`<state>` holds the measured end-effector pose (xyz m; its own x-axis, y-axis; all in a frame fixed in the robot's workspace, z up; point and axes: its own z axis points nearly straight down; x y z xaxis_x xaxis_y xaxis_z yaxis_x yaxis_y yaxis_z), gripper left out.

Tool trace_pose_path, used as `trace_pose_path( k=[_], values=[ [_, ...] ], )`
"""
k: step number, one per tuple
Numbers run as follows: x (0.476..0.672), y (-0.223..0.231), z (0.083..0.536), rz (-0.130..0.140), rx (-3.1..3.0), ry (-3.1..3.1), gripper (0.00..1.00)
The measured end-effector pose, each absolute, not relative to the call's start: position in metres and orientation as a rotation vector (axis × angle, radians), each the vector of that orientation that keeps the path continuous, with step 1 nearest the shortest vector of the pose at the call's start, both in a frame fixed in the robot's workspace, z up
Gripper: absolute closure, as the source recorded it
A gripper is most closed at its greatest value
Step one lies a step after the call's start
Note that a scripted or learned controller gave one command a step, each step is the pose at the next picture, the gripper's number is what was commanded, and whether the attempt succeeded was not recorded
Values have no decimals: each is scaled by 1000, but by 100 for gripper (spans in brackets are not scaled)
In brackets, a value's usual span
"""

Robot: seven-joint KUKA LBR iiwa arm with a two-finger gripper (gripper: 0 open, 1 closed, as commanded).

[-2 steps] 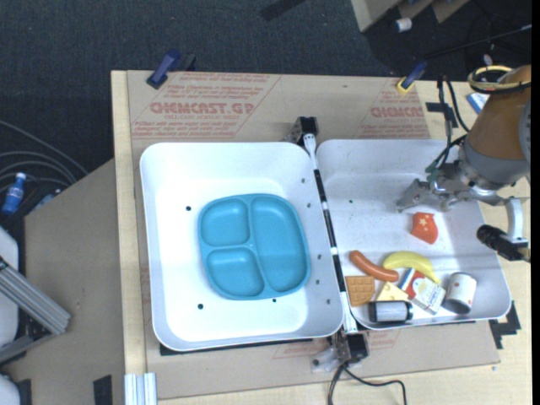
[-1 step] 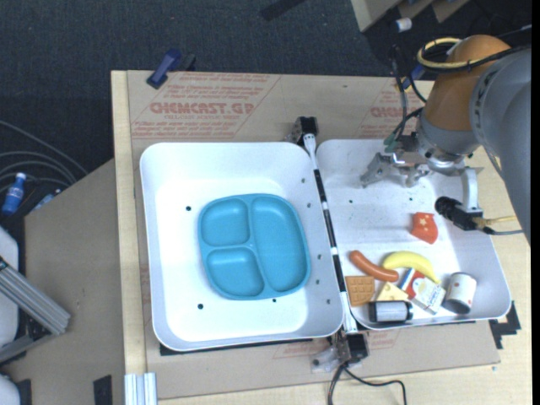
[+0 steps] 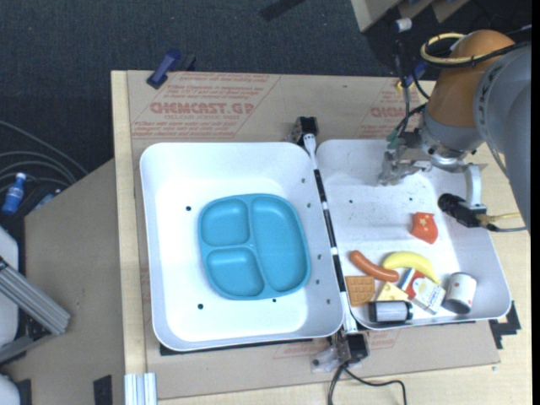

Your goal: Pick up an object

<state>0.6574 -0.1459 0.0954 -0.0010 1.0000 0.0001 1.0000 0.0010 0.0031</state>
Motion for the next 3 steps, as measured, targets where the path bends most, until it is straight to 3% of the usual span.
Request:
trace_pose_path(
  k=[1,2,3],
  values=[
    [657,-146,95,3,2219,2221,0],
    [658,-146,106,6,2218,2220,100],
    [658,-146,105,5,2218,2221,0]
  ],
)
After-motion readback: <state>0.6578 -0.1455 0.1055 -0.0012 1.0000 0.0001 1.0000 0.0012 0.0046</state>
